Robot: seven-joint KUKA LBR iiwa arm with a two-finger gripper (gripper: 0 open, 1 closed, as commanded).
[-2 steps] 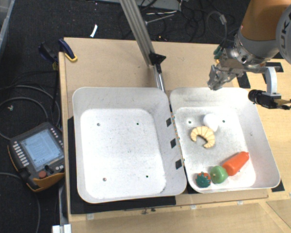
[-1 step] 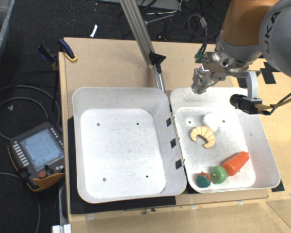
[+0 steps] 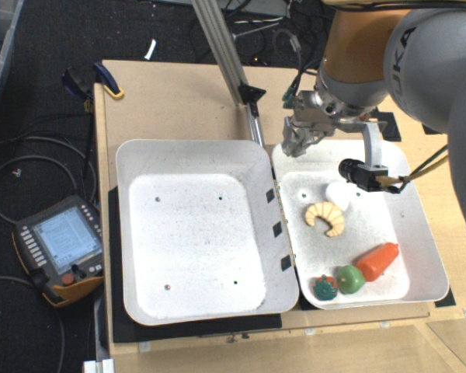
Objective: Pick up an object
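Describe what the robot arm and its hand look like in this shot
The arm is bulky, rounded and smooth grey, with a broad orange band above the wrist and dark lettering on the grey shell. A thin yellow cable loops over it. The hand is a small metallic grey assembly of blocky parts. A black fitting on a pale bracket hangs beside it.

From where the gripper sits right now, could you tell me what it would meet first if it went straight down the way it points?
Probably bare floor at the far left corner of the right bin. The gripper hangs there, with the croissant nearer the camera and off its line. Depth is unclear from this one view.
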